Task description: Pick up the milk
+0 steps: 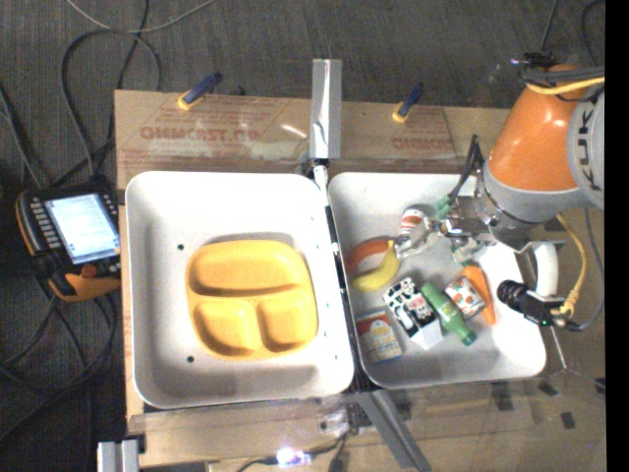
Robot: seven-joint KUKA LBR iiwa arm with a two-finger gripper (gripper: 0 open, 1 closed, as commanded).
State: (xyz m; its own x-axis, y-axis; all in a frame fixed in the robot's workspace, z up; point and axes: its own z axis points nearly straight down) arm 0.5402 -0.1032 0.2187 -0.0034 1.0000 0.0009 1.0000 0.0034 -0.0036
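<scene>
The milk (411, 309) is a small white carton with black cow patches. It lies in the right bin (511, 357), near the middle, tilted on its side. A green bottle (451, 315) rests against its right side. My gripper (458, 232) hangs over the upper middle of the same bin, up and to the right of the milk and apart from it. Nothing shows in its grasp. The grey arm with its orange band (536, 146) reaches in from the right.
Around the milk lie a banana (377, 268), an orange-red bowl (364, 252), a small white bottle (413, 223), a snack box (378, 337), a small orange carton (465, 295) and a carrot (481, 288). The left bin (157, 224) holds a yellow divided tray (253, 295).
</scene>
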